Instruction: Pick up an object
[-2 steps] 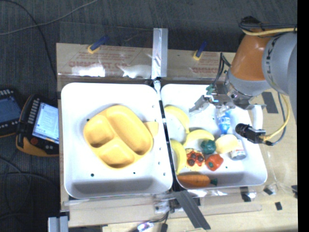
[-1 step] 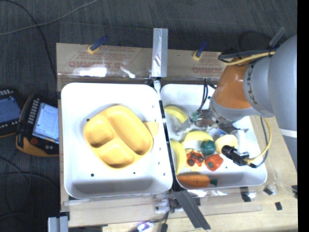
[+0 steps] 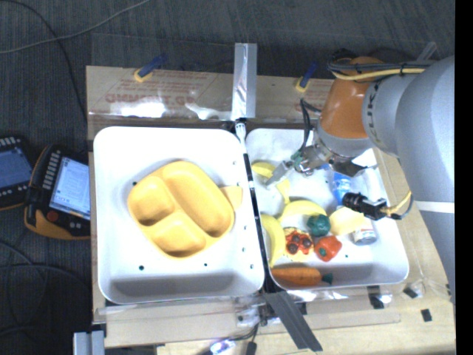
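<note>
camera view | gripper [image 3: 284, 171] near back-left corner of right white bin [image 3: 395, 268], finger state cannot be told | orange plastic carrot [image 3: 295, 276] at its front edge | large yellow divided plate [image 3: 181, 207] in left white bin [image 3: 111, 272]

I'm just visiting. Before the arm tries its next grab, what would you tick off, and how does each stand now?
1. Gripper over the right bin: ok.
2. Something to pick below it: ok, a banana lies beside it.
3. Fingers open: cannot tell.
4. Already holding something: cannot tell.
5. Room around the target: not ok, toys crowd together: carrot, tomatoes.
6. Left bin for dropping: not ok, a yellow tray fills it.
</note>
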Motion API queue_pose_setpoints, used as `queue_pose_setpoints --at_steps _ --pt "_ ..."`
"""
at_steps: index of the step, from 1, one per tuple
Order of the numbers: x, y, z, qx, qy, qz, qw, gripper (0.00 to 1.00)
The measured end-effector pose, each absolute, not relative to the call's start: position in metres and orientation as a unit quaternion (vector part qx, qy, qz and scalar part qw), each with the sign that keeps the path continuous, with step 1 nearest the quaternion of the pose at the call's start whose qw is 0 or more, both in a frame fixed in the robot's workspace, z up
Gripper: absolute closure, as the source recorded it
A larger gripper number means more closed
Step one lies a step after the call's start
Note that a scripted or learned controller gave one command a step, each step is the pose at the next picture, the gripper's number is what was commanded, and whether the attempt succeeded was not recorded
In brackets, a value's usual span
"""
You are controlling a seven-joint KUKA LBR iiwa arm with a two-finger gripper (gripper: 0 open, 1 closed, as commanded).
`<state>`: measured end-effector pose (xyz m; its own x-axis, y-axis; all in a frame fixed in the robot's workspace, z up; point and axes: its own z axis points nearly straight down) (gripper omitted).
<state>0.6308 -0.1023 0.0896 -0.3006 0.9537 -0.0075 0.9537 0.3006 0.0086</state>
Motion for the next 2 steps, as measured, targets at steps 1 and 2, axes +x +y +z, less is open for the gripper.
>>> queue_pose_setpoints --at_steps 1,2 --pt "0.632 -0.101 0.1 0.592 0.806 0.0037 0.005 1.0" --pt "0.59 -0.038 0.183 0.654 0.757 -0.0009 -0.001 1.0"
